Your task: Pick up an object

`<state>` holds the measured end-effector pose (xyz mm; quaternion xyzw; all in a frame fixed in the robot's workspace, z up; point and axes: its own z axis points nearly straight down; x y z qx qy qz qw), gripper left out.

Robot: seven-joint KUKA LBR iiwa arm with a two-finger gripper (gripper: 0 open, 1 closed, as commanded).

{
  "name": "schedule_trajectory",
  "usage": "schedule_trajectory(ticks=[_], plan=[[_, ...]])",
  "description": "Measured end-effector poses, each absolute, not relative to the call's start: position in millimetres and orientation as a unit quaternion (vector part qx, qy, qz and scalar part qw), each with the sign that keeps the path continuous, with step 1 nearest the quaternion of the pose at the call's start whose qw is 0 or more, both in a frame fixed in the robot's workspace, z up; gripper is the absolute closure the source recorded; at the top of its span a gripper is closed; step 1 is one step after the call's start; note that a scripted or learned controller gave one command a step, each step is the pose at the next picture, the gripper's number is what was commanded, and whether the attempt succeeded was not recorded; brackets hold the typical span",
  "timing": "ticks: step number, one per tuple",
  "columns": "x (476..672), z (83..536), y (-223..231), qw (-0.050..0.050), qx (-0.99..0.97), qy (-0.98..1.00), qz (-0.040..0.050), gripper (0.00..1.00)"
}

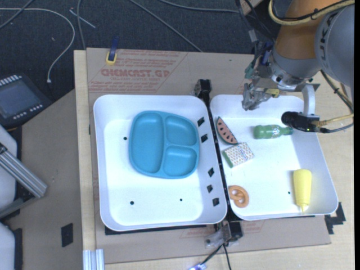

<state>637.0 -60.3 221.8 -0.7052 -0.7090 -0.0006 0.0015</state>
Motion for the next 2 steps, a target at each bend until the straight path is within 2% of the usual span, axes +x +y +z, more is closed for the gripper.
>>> schedule_trajectory(ticks=[2], plan=[[626.9,234.3,63.1,0.001,-0.705,-0.710,-0.0014,1.00]])
